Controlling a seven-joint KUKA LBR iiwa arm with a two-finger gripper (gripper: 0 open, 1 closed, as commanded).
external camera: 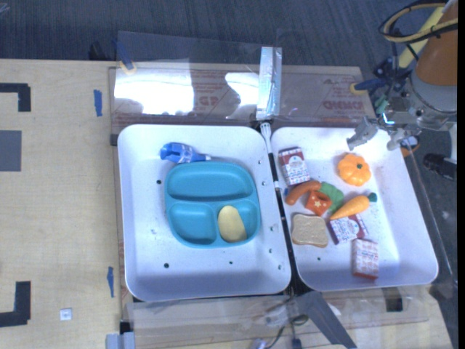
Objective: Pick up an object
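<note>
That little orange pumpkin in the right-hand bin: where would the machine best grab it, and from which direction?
Probably straight from above, closing across the round middle of the pumpkin. It sits apart from the other toys, near the far wall of the right bin, so both flanks look free. The tool hangs just beyond it.

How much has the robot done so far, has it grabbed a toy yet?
Nothing looks picked up yet. The claw hangs over the top right corner of the right bin, near the little orange pumpkin, with no toy between its fingers. The pumpkin, carrot and bread slice all lie in the bin. Lowering, grabbing and lifting are still left.
</note>
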